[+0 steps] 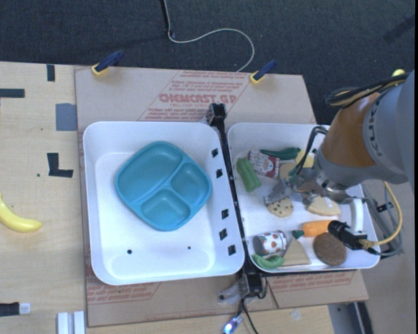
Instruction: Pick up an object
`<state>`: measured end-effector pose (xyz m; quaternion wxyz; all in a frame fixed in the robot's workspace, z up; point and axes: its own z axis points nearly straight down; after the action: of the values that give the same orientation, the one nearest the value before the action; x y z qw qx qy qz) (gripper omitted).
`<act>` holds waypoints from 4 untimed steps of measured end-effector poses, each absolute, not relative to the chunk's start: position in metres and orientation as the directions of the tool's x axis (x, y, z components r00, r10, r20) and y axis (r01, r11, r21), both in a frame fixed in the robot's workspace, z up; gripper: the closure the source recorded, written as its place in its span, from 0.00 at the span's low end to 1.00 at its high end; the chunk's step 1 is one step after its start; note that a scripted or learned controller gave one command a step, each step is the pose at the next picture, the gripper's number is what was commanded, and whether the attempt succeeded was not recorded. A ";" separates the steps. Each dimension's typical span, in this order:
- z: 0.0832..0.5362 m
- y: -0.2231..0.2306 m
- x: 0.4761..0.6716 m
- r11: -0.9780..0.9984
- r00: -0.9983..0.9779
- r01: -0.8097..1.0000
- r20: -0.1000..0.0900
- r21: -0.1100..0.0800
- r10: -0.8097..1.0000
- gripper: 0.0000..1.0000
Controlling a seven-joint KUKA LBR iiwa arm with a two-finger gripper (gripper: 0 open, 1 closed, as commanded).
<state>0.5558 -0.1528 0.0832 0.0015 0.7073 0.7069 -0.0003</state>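
The gripper point(290, 186) is positioned directly above the cookie point(281, 207); its state cannot be told from the view

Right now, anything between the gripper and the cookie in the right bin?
Nothing visible. The gripper is low in the right bin, just above the cookie, with bare bin floor between them. The cheese wedge lies beside the cookie, to its right, close to the descent path.

Your grey KUKA arm with the orange band point(355, 134) reaches in from the right, its two-finger gripper point(290, 184) pointing down and leftward, low.
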 end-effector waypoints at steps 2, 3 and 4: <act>0.187 -0.082 0.591 0.009 -0.009 1.000 0.002 0.005 1.000 1.00; 0.338 -0.037 0.594 0.008 -0.008 1.000 0.000 0.011 1.000 1.00; 0.306 -0.016 0.526 0.002 -0.002 1.000 0.000 -0.012 1.000 1.00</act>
<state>0.5262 -0.0158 0.3061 -0.0043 0.7065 0.7077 -0.0045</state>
